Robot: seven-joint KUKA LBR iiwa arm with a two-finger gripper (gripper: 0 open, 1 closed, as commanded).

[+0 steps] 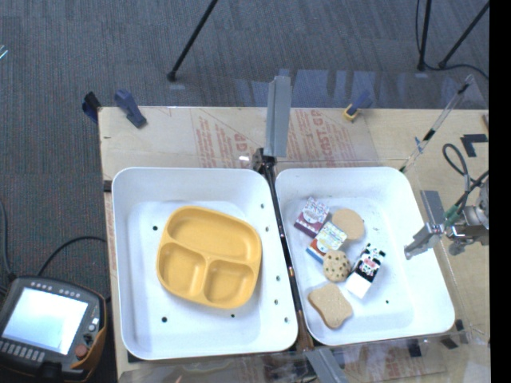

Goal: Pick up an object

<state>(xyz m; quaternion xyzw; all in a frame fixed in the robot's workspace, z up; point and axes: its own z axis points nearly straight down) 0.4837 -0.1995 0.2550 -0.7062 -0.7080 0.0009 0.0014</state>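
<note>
Arm isn't reaching in yet; can't tell jaw state. Targets are sitting packed mid right bin (399, 309): cookie (336, 266), toast slice (330, 305), milk carton (366, 270), all touching or just beside. Risk: jaws are likely nudging neighbours or pinching two at once.

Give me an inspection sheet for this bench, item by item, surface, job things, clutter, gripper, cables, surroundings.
Surface: plywood bench bearing left bin and right bin.
Job's things: right bin holds toast piece, cookie, cow-print carton, round cracker, two small packets.
Clutter: yellow divided plate in left bin.
Gripper: gripper over right bin's right rim, holding nothing visible.
Cables: black cable on floor.
Surroundings: carpet, tripod legs, pendant.
</note>
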